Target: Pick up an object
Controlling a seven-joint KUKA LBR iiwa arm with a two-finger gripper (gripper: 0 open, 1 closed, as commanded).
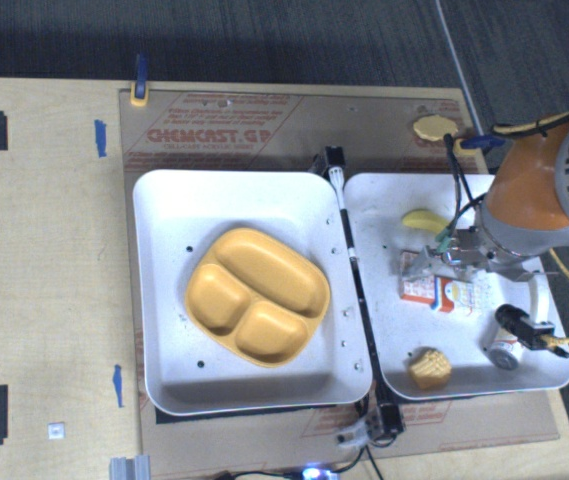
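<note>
My gripper (432,261) hangs over the middle of the right bin (384,203), below the grey arm with its orange band (529,193). Just beneath it lies a flat white and red packet (436,293); I cannot tell whether they touch. A small yellow banana-shaped piece (422,221) lies behind the gripper. Near the bin's front wall sits a tan ridged lump (430,368). A small silver can (505,351) with a black part above it rests in the front right corner.
The left bin (164,203) holds a large yellow moulded tray (256,293) with three hollows. A black divider (349,258) runs between the bins. Cables trail from the arm along the right bin's right side. A tan disc (434,127) lies on the board behind.
</note>
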